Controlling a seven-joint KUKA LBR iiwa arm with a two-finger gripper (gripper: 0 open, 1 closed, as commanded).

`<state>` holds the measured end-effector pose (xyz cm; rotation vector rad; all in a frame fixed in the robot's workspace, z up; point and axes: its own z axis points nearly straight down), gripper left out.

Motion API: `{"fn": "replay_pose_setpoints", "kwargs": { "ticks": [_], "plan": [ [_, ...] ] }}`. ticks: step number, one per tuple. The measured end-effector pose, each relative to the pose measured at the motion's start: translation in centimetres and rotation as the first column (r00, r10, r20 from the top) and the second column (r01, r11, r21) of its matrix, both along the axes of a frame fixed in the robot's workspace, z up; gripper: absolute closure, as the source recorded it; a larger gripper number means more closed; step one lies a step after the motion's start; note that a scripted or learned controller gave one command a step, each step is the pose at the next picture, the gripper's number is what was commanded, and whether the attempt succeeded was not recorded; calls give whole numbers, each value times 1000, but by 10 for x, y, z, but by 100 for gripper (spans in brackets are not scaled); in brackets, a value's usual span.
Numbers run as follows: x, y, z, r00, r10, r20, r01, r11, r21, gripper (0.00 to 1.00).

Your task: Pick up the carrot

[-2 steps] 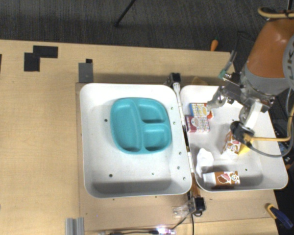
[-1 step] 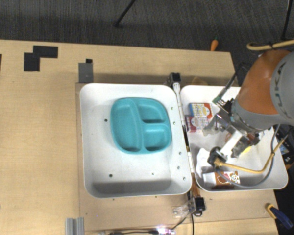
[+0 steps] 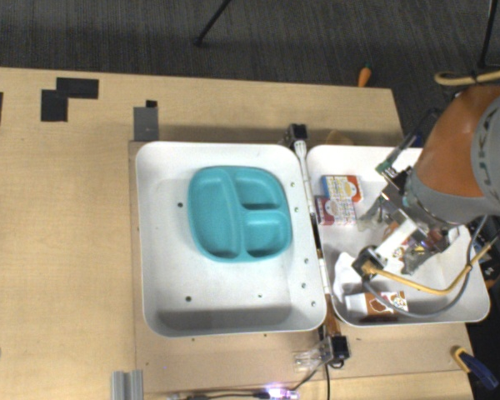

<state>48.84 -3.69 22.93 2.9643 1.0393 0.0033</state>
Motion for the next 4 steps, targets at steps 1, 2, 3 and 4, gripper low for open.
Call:
{"fn": "replay_pose_setpoints", "kwargs": {
  "ticks": [1, 2, 3, 4],
  "plan": [
    [0, 25, 12, 923, 386, 0, -386, 923, 0, 0],
    [41, 2, 52, 926, 377, 2, -377, 926, -3, 0],
    [17, -43, 39, 1000, 17, -3, -17, 1000, 0, 0],
    [18, -42, 39, 1000, 20, -3, -20, 1000, 1, 0]
  ]
}}
